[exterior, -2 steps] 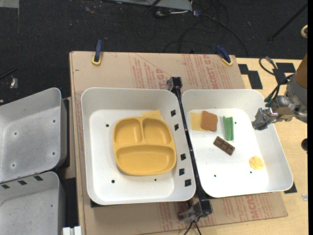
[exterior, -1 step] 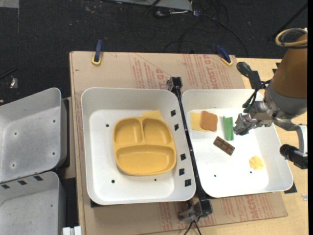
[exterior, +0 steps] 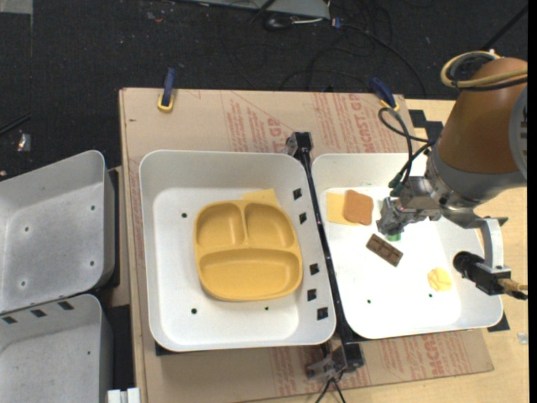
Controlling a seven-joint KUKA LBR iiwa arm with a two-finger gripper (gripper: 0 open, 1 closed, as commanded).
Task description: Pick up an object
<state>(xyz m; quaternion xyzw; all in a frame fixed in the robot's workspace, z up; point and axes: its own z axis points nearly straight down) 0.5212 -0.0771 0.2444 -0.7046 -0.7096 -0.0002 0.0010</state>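
Taking the brown chocolate bar [exterior: 384,249] as landmark: well to its left, in the left bin [exterior: 159,225], lies a yellow divided tray [exterior: 248,251] with 3 compartments. Up and left of the bar, in the right bin [exterior: 470,313], an orange slab [exterior: 358,207] overlaps a pale yellow slice [exterior: 336,208]. Just above and right of the bar hangs the end effector [exterior: 393,225]; I cannot tell how wide it stands, and nothing shows in its grip. Right of the bar sits a small yellow piece [exterior: 440,279]. This looks like the approach step; next it likely must drop squarely over the bar.
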